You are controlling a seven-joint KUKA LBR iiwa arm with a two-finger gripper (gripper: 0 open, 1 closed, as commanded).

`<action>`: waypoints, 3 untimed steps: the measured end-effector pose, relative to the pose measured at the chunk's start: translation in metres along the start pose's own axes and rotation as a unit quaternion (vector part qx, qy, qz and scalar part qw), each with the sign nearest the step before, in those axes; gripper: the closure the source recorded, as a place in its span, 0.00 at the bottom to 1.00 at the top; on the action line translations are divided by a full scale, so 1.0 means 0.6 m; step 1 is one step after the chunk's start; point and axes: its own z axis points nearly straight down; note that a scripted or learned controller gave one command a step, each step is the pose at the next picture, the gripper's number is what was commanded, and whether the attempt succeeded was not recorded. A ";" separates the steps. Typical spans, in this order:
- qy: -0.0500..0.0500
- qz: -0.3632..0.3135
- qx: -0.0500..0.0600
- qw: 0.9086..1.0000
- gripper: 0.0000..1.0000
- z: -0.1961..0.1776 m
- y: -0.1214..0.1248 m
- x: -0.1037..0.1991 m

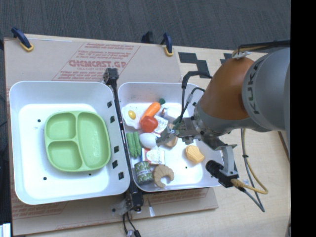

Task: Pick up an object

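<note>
The right bin [197, 90] holds a heap of toy food. An orange carrot [152, 109] lies above a red tomato [148, 123], with a fried egg [131, 115] to their left. Below them are a white egg [146, 140], green beans [133, 144], a white packet [156, 156], a green can [143, 171] and a tan croissant [163, 174]. A yellow cheese wedge [194, 154] lies at the right. My gripper [169, 135] hangs low over the middle of the heap, just right of the white egg, above a small brown piece [171, 142].
The left bin [24, 95] holds a green divided plate [77, 140]. A black divider [117, 127] runs between the bins. The arm's grey and orange body [232, 95] covers the right bin's right side. Blue clamps [168, 43] stand at the board's far edge.
</note>
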 end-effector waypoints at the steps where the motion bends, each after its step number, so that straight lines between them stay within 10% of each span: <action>1: -0.001 0.000 -0.003 1.000 0.00 0.167 0.031 -0.070; 2: 0.000 -0.004 -0.003 1.000 1.00 0.149 0.033 -0.068; 3: -0.001 0.000 -0.002 1.000 1.00 -0.028 0.097 -0.107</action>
